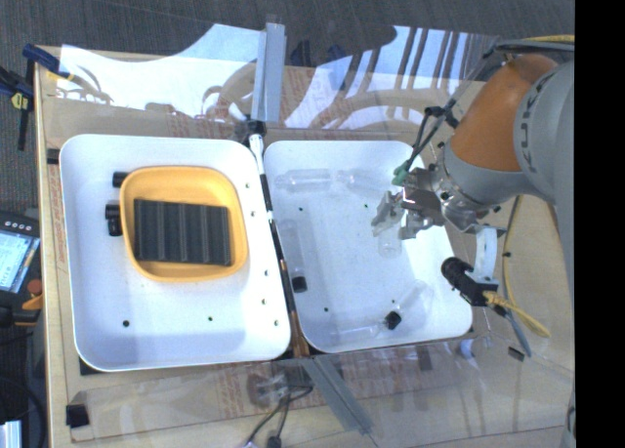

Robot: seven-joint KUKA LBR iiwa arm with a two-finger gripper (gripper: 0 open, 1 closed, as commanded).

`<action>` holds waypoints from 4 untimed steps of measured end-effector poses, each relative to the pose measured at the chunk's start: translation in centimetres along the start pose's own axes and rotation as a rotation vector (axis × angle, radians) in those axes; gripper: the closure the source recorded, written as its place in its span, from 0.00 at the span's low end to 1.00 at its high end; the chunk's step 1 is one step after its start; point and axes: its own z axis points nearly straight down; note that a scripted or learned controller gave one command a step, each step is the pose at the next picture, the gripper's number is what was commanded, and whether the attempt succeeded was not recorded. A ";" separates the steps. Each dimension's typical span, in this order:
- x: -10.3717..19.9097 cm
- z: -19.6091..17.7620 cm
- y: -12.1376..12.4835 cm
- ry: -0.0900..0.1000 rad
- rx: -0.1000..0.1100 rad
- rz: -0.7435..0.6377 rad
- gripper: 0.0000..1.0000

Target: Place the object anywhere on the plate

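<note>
My gripper (402,214) looks bare metal. Both white bins (98,309) smooth glossy plastic. Yellow plate (186,183) glossy plastic, dark ribbed matt insert (183,231). Desk (420,407) wood, matt.

Grey arm (547,134) with orange band, cabled wrist, metal gripper (398,217)

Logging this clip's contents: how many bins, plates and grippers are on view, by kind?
White bins: 2, left and right
Yellow plate: 1, in the left bin
Gripper: 1, over the right bin
Total: 4
</note>
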 end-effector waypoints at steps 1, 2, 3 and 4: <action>3.2 -6.6 -0.8 -0.002 -0.003 -0.255 1.00; 1.9 1.5 3.9 0.000 0.004 -0.471 1.00; 4.4 -0.7 1.9 0.000 0.001 -0.700 1.00; 10.2 -7.0 5.2 -0.003 -0.002 -0.880 1.00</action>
